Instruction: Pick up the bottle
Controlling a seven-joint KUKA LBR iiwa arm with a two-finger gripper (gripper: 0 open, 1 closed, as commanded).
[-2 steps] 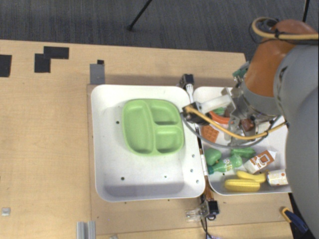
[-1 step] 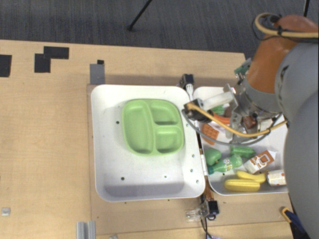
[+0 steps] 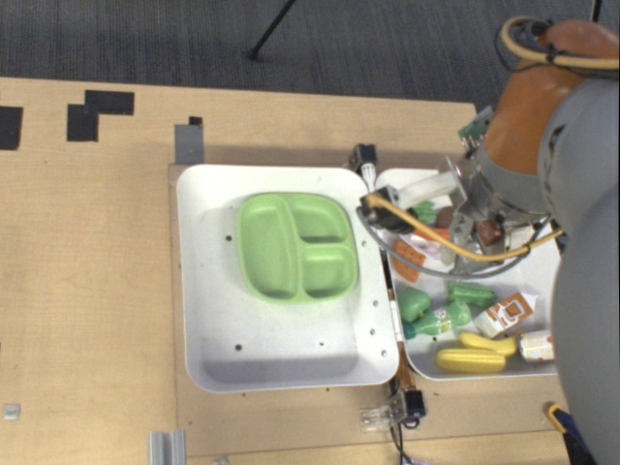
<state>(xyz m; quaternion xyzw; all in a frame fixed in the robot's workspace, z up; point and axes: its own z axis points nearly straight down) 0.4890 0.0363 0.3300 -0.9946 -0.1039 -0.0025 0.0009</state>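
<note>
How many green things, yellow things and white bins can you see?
Green: 4 - divided plate, and three green items in the right bin.
Yellow: 2 - bananas.
White bins: 2 - left bin, right bin.
Total: 8. The arm hides part of the right bin, so more may lie beneath.

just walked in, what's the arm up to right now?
The KUKA arm is reaching in from the right, with its wrist low over the right bin, which is crowded with small items: a banana, green pieces and small cartons. The task is to pick up the bottle, but I can't pick it out for certain in the clutter, and nothing shows as held. The left bin holds a green divided tray, untouched.
</note>
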